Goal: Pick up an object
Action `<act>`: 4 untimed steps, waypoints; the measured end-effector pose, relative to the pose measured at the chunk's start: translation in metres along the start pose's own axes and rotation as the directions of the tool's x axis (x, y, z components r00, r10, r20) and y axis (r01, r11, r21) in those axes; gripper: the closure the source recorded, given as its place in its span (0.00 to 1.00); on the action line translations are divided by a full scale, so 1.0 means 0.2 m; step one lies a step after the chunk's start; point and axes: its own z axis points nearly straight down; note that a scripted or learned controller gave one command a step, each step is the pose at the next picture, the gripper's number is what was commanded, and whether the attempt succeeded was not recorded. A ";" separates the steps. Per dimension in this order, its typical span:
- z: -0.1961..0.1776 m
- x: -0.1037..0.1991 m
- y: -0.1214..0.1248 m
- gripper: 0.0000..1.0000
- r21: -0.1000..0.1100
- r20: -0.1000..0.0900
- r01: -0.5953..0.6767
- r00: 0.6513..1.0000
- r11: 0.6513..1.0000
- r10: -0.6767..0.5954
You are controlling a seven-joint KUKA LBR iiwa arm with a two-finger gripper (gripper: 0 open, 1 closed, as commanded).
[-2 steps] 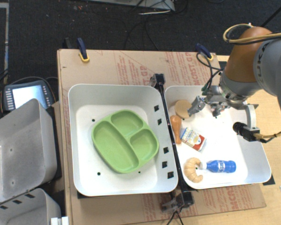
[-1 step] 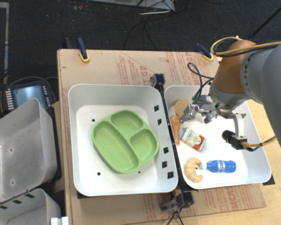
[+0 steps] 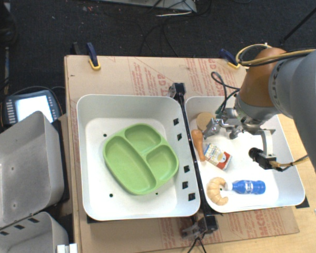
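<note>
Near edge of right bin (image 3: pixel 292 194): tan crescent croissant (image 3: pixel 217 189) touching the white cap of a glossy blue bottle (image 3: pixel 248 187) lying flat. Going left to right: left bin (image 3: pixel 89 157) holds a matte green three-compartment plate (image 3: pixel 141 158), rounded; right bin has an orange carrot-shaped piece (image 3: pixel 198 143) along its left wall, a small printed carton (image 3: pixel 217 156) just beside it. Gripper (image 3: pixel 221 123) hangs over the far left of the right bin, above the carton; can't tell its grip state.

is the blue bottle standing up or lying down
Lying down. The blue bottle rests on its side on the floor of the right bin, its white cap end pointing at the croissant.
</note>
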 end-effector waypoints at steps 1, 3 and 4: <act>-0.05 0.01 0.00 1.00 0.001 -0.003 0.000 1.000 1.000 0.000; -0.62 -0.02 0.00 1.00 -0.002 -0.005 0.005 1.000 1.000 -0.005; -0.84 -0.05 0.02 1.00 0.000 -0.005 0.006 1.000 1.000 -0.006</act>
